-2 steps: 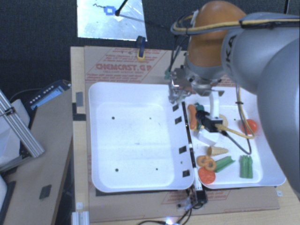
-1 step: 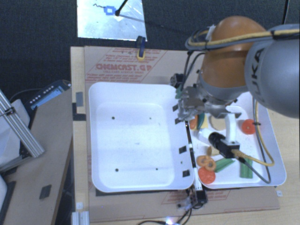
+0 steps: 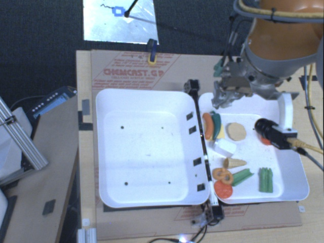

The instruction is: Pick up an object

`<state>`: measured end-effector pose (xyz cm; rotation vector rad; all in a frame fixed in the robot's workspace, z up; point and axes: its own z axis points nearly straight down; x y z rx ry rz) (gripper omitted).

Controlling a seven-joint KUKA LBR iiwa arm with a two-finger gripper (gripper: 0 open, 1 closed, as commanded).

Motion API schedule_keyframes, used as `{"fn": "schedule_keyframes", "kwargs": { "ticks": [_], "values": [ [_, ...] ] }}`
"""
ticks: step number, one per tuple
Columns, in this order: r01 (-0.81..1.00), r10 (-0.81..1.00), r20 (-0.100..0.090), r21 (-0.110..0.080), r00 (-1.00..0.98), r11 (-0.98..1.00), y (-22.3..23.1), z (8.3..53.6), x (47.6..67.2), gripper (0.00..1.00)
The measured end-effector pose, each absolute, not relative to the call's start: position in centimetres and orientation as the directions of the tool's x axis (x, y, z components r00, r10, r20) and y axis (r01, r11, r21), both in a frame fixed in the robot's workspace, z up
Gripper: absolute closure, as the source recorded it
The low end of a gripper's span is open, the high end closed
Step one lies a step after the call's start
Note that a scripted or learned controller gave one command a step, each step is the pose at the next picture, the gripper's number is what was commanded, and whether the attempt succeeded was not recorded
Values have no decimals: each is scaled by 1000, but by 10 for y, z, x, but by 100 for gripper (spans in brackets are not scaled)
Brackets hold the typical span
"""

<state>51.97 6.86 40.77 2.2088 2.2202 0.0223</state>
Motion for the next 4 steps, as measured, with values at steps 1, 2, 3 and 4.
{"fn": "schedule_keyframes", "kwargs": {
  "ticks": [1, 2, 3, 4],
  "values": [
    [1000, 1000, -2, 0, 4, -4, 9, 367, 530, 100],
    [1000, 1000, 1, -7, -6, 6, 44, 293, 484, 100],
    [1000, 1000, 2, 16, -5, 5, 44, 415, 488, 100],
    [1000, 1000, -1, 5, 1, -1, 14, 405, 526, 100]
  ]
}}
